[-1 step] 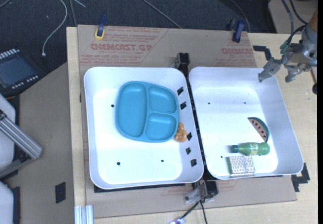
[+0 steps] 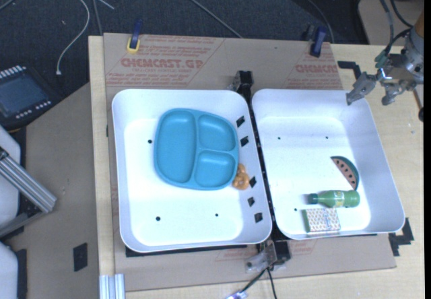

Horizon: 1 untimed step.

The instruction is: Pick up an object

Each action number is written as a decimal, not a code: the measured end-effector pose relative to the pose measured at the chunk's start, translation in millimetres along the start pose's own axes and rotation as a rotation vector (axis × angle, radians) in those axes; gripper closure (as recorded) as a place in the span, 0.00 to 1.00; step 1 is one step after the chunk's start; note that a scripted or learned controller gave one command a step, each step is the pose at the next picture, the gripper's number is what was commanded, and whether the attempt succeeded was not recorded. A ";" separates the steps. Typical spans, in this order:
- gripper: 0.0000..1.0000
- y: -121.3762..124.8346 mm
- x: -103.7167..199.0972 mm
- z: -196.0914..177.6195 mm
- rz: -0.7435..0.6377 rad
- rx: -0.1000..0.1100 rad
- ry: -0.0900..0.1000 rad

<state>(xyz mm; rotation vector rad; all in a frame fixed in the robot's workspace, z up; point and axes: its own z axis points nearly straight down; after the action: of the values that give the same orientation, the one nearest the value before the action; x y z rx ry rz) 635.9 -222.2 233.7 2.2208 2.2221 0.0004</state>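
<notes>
The claw (image 2: 374, 89) hangs over the right bin's (image 2: 296, 112) far right corner, fingers spread wide, holding nothing. Near that bin's front lie a melon slice (image 2: 345, 170), a green bottle (image 2: 335, 198) and a box (image 2: 322, 221). The left bin (image 2: 135, 223) holds a blue plate (image 2: 196, 149).

The arm (image 2: 421, 55) is cut off by the right edge.

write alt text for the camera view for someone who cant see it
The end effector hovers over the far right corner of the right bin, holding nothing. That bin holds a watermelon slice, a green bottle and a small box near its front; the left bin holds a blue divided plate with a small orange item beside it.
</notes>
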 end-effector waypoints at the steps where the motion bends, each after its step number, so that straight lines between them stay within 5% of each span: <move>1: 0.00 -9.5 0.4 47.5 0.001 0.005 0.002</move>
<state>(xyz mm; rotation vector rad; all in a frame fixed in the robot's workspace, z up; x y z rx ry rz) 626.4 -221.8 186.1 2.2253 2.2249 -0.0036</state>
